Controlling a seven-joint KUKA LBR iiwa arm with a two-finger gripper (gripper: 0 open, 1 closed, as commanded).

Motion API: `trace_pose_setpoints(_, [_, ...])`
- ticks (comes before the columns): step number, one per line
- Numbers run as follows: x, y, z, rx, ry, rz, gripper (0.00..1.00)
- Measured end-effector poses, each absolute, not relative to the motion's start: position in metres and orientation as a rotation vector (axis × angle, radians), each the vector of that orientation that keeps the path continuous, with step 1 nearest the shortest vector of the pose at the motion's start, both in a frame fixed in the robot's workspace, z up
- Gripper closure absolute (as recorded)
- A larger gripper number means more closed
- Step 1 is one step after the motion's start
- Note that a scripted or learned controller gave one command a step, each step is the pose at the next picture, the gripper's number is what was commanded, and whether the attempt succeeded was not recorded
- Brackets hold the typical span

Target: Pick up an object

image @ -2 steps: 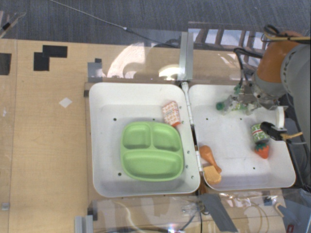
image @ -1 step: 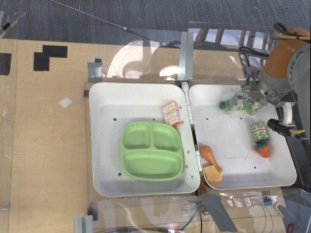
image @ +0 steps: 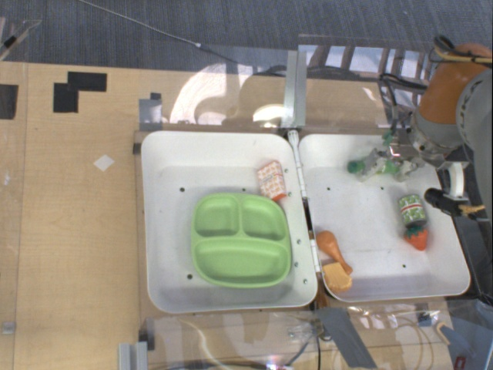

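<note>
The tool (image: 394, 154) sits low over the far part of the right bin (image: 370, 280), at the end of the grey arm (image: 462, 102) with its orange band, which comes in from the right. Whether it is released or clenched cannot be told; its metal parts are small and blurred against the white floor. Just left of it, close to or touching it, lies a small green object (image: 359, 166), and nothing can be seen to be gripped. Nearer the front on the right side of the same bin lies a green-and-white can (image: 411, 209), with a small orange-red piece (image: 417, 240) just beside its lower end. At the bin's front left corner rest an orange chicken-leg toy (image: 331, 246) and a tan piece (image: 337, 276), touching each other. The left bin (image: 166, 206) holds a green divided plate (image: 240, 240) and, against its right wall, a small red-and-white packet (image: 271, 180). Both bins sit side by side on the wooden desk (image: 69, 230).
</note>
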State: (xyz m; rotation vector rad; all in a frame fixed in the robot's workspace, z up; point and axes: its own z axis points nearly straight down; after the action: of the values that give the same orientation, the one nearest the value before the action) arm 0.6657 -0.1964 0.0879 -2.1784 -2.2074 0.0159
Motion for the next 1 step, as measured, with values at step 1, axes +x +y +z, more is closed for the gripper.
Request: trace_pose_setpoints(1, [0.6658, -0.1966, 0.0879, -2.179, -2.208, 0.016, 0.00])
